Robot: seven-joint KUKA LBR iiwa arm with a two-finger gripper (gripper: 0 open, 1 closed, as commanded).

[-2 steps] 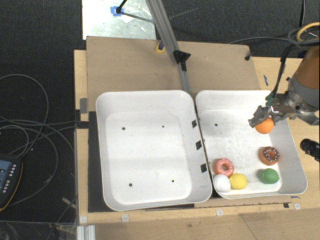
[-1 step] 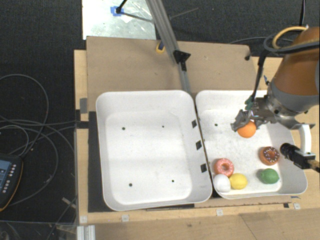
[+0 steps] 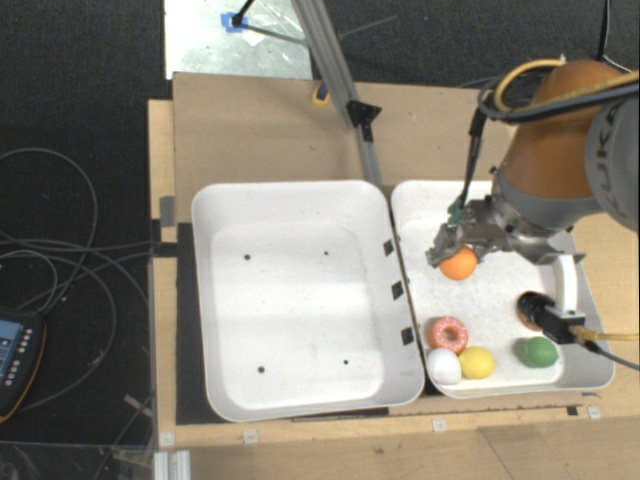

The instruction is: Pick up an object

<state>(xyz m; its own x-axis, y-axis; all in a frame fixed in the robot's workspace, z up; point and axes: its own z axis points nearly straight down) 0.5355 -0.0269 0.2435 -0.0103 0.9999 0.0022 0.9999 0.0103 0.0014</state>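
Two white bins [image 3: 300, 208] sit side by side on a cardboard-topped bench, the arm over the right one. At its tip the gripper [image 3: 455, 253] hangs directly against an orange ball [image 3: 459, 265], which lies just beneath and between the fingertips; whether they clasp it or merely touch it, I cannot tell. A pink doughnut [image 3: 447, 333], white egg [image 3: 443, 366], yellow lemon [image 3: 477, 362] and green fruit [image 3: 538, 352] lie below the fingers, well apart.

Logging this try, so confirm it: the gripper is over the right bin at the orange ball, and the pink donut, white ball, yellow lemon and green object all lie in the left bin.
One thing is wrong. The camera view shows the pink donut, white ball, yellow lemon and green object in the right bin. The gripper is at the orange ball, as stated.
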